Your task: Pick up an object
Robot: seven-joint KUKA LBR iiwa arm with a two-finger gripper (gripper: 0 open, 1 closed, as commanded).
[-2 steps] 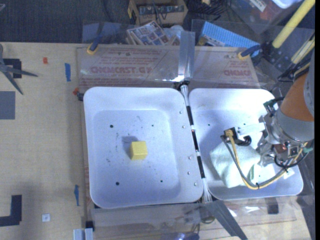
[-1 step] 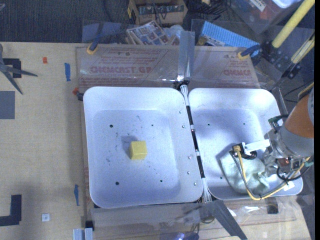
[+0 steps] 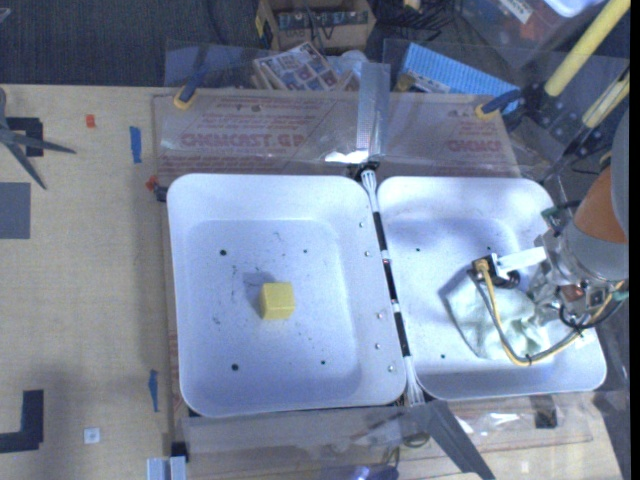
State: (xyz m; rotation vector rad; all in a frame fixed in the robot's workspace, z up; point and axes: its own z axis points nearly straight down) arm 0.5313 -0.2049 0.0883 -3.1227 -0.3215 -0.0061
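Over the right bin (image 3: 440, 208), low near its front-right corner, sits the gripper (image 3: 545, 303), arm coming in from the right edge with the orange band just showing. Can't tell from here whether it's clenched or released: cabling and wrist hardware clutter that spot, and nothing is visibly caught in it. A yellow cable (image 3: 505, 340) loops off the tool down across the bin floor. The pale smear beneath could be shadow or a clear film; too vague to call.

Only clear pick candidate is the yellow block (image 3: 278, 300), resting flat on the floor of the left bin (image 3: 200, 208), roughly central, well apart from every wall and from the gripper. The divider between the bins lies between them.

My read on handling: small, cube-like, probably light, could be foam or wood. Stiff enough to take a pinch, not fragile. Faces look matte, so slip risk is low. Best hold is across two opposite vertical faces, coming straight down, centred on the block. It sits slightly skewed to the bin edges, so the wrist would want a matching rotation. Plenty of room around it for the approach.
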